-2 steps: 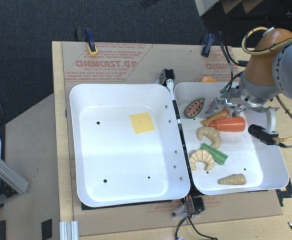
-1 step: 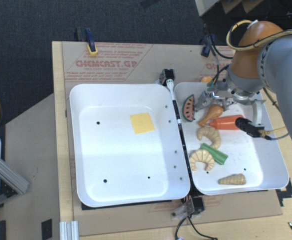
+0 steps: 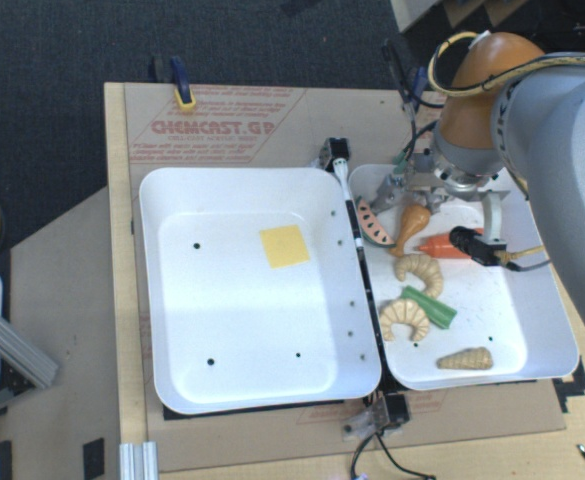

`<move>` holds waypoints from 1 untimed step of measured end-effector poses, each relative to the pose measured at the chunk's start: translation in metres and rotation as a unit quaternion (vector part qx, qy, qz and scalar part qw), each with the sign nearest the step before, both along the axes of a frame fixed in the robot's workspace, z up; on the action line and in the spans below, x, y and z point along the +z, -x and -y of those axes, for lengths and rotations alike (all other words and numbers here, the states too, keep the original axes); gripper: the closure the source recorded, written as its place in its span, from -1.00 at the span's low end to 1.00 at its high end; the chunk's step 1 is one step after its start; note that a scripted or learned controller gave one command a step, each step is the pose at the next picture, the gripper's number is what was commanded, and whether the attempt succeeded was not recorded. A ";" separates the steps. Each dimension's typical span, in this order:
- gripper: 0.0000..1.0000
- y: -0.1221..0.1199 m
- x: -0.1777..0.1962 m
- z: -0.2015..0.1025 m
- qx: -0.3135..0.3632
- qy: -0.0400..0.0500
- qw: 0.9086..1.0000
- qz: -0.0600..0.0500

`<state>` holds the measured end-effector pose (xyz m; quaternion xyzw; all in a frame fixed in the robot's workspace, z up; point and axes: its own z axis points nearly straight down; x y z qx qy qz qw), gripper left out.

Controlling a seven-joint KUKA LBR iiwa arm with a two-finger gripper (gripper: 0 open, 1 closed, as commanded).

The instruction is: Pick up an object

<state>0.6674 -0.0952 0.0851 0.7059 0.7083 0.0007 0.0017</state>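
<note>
The gripper (image 3: 424, 200) hangs low over the right bin (image 3: 547, 343), just above the orange cone-shaped piece (image 3: 413, 225) (whether it is apart or together I cannot tell); descend squarely on that piece; keep clear of the crowding watermelon slice (image 3: 374, 224) and carrot (image 3: 440, 247).

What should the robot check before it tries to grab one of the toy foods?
1. Gripper over the right bin, where the foods lie: ok.
2. Is anything between its fingers already: cannot tell, the wrist hides them.
3. Is there a food right under it: ok, the orange cone-shaped piece lies just below.
4. Room around that piece: not ok, the watermelon slice and carrot lie close beside it.
5. Easier picks farther off: ok, the shell-shaped piece lies alone near the front rim.
6. Left bin: ok, the yellow square lies flat, far from the arm.
</note>
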 end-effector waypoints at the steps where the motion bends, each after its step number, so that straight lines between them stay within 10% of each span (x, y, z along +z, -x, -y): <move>1: 1.00 0.000 0.011 0.001 -0.001 0.000 1.000 0.001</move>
